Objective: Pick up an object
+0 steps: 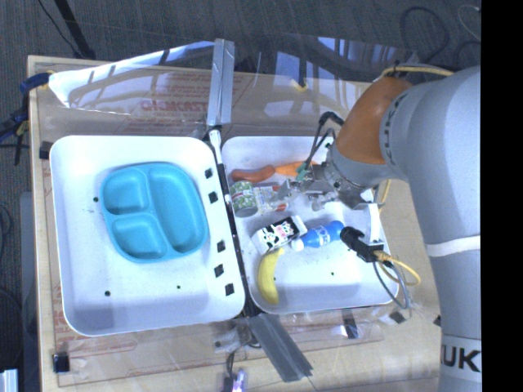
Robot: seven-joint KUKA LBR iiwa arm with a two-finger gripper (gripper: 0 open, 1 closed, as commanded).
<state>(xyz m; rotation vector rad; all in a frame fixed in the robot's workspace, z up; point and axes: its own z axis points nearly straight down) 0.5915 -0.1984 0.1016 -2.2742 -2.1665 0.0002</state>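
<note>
Robotics lab test cell, industrial grey arm with orange band reaching over a wooden surface, two white bins bolted side by side, clear plastic guards, loose cables, dark carpet floor

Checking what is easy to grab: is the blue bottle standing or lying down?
Lying down. The blue bottle rests on its side on the right bin floor, beside the banana.

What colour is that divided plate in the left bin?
Light blue, plain; the divided plate shows clearly in the camera view.
</note>
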